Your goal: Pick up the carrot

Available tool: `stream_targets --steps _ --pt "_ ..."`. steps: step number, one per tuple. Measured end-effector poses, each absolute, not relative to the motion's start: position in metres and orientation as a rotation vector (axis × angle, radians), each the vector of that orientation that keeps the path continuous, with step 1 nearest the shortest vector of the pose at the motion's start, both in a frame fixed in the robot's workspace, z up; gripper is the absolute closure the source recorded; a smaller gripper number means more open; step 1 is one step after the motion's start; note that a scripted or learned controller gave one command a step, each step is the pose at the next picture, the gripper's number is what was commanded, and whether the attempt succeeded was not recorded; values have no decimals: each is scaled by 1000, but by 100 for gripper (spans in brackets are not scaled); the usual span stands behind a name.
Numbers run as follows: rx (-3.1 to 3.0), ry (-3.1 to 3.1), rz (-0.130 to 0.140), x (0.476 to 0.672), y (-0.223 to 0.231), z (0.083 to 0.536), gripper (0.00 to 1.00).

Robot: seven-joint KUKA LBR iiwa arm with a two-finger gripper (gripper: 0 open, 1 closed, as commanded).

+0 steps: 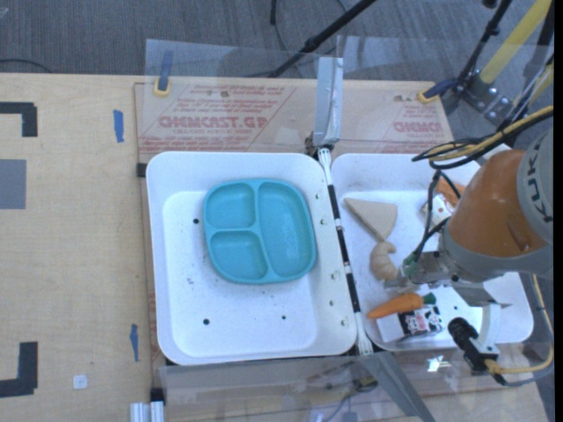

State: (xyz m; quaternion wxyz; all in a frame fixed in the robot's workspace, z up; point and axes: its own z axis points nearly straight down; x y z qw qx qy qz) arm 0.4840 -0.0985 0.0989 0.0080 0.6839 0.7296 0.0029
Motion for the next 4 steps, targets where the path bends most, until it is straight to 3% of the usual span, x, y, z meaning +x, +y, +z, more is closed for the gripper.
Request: stream_targets --steps 1,2,3,4 --pt "2138 2281 9 484 -99 99 0" --pt "1911 2483 7 482 -95 89 0" --pt "1917 2469 7 483 -99 99 100" --pt "2213 2230 -1 481 -17 184 100"
